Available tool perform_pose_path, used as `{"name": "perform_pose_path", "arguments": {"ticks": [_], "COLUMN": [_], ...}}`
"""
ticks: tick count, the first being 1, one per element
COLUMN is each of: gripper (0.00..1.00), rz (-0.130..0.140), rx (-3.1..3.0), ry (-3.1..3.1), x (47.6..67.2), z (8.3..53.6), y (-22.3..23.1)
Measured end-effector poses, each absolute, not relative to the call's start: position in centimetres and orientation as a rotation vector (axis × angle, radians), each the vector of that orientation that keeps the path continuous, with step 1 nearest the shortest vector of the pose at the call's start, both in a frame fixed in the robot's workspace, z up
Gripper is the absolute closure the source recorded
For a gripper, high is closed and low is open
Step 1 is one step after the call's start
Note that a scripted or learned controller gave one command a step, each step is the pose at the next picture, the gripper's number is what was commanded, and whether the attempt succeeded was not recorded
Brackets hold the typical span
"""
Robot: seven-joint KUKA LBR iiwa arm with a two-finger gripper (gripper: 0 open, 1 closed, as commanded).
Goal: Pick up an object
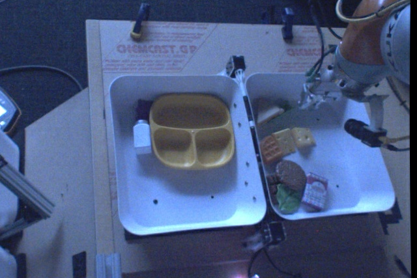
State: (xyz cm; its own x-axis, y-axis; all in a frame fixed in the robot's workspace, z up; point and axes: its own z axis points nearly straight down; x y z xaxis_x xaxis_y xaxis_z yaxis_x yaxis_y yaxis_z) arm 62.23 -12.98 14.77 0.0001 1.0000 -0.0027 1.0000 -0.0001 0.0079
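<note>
The right bin [365, 202] holds several small toy food items. Among them are an orange waffle-like square [270, 148], a yellow cheese piece [303, 137], a brown round cookie [290, 174], a red box [315, 191] and a green lump [287, 199]. A white wedge [268, 114] and a flat dark green piece [293, 120] lie near the bin's back left. My gripper [311, 98] hangs over the bin's back edge, just above and to the right of the dark green piece, and I see nothing in it.
The left bin [182, 208] contains a yellow divided plate [192, 130], a white bottle [141, 137] and a dark object [144, 107] behind it. A black cylinder [361, 131] on the arm juts over the right bin's right side. Clamps sit at the board's back edge.
</note>
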Motion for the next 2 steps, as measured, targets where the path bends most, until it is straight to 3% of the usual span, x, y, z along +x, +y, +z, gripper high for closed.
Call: {"name": "perform_pose_path", "arguments": {"ticks": [2], "gripper": [1.00], "rz": [0.006], "rx": [2.215], "ry": [2.218], "x": [62.5], "z": [22.8], "y": [-12.2]}}
